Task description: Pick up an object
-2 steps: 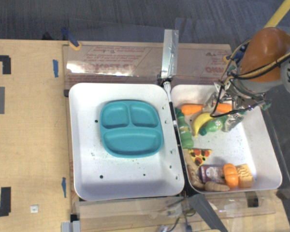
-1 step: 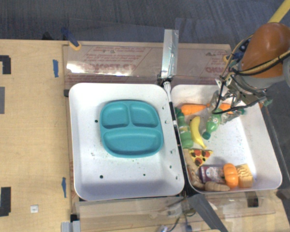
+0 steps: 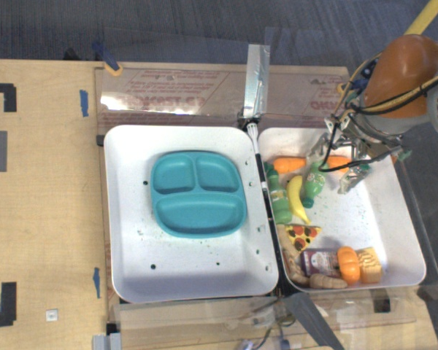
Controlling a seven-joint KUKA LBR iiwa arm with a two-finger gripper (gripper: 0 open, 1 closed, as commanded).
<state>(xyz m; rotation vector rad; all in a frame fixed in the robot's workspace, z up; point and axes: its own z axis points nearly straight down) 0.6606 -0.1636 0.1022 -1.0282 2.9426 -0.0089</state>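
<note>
While the gripper [image 3: 339,168], whose grasp I cannot tell, hovers at the upper right of the frame over the right bin [image 3: 394,217], it should settle squarely on the orange carrot [image 3: 290,165] just beside it.

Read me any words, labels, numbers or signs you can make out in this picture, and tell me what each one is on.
None can be read.
Clear plastic sheet behind the bins: reddish print, too blurred.
Small dark food packet in the right white bin: label too small.
</note>
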